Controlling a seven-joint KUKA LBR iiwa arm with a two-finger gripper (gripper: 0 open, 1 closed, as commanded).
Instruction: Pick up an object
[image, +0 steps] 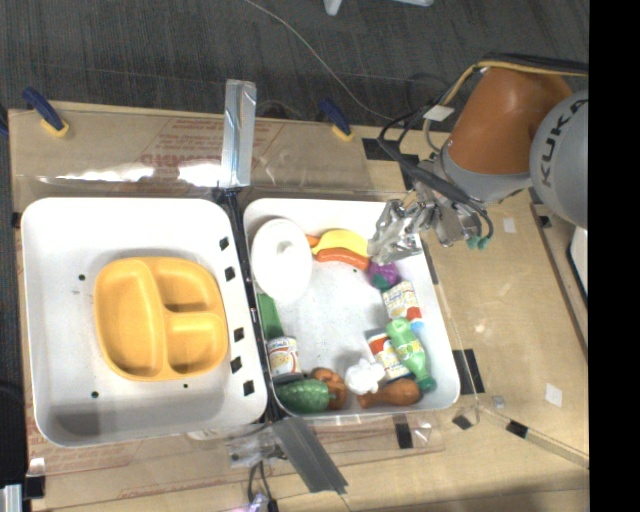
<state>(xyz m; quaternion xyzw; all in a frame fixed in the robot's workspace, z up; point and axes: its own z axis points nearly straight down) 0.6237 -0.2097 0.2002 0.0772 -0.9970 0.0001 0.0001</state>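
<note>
My gripper (392, 238) hangs over the right bin's (330, 320) far right corner, just above a small purple toy (382, 271). Left of it lie a yellow toy (341, 241) and an orange-red piece (340, 257). A white round lid (281, 259) rests at the bin's far left. Along the right wall sit a small labelled jar (399, 298) and a green bottle (408, 346). At the near edge lie a green cucumber-like toy (303, 395), a brown drumstick (392, 393) and a small can (283, 355). Nothing shows between the fingers.
The left bin (60, 240) holds a yellow divided tray (160, 317). A metal strip (239, 135) stands at the divider's far end. Cables run from the arm (500, 130) at the upper right. Blue clips (48, 112) sit on the bench's far edge.
</note>
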